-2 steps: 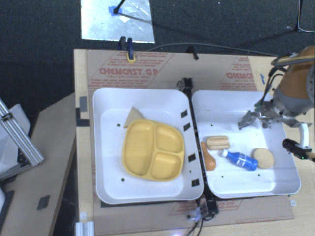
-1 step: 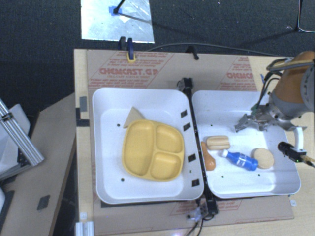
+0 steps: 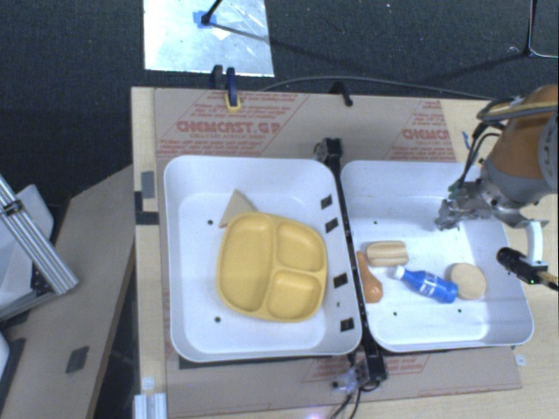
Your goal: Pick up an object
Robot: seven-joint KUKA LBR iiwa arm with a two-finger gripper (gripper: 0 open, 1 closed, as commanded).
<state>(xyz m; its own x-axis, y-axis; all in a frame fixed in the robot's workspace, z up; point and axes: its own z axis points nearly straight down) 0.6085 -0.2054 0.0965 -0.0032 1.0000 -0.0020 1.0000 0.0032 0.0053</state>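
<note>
Nearest the camera lies the front edge of the wooden desk, carrying two shallow white plastic bins side by side.

Judged from this view, the pick is not yet done: nothing sits at the gripper, which hangs over the back of the right-hand white bin, up near that bin's far right corner. Whether it is spread or closed I cannot tell; it is small and partly masked by the grey wrist. Reaching, closing and lifting all look left to do.

Taking the right-hand bin as the landmark, the candidates lie together on its floor towards its front, well clear of the gripper. A small tan bread-roll shape rests near the bin's middle. In front of it lies a blue plastic bottle with a white cap, on its side and slanted. A round tan biscuit-like disc touches or nearly touches the bottle's base, towards the bin's right wall. An orange drumstick-shaped toy lies by the bin's left wall.

Beyond that wall, the left-hand bin holds a yellow three-compartment plastic tray, with a tan wedge peeking out behind it.
</note>
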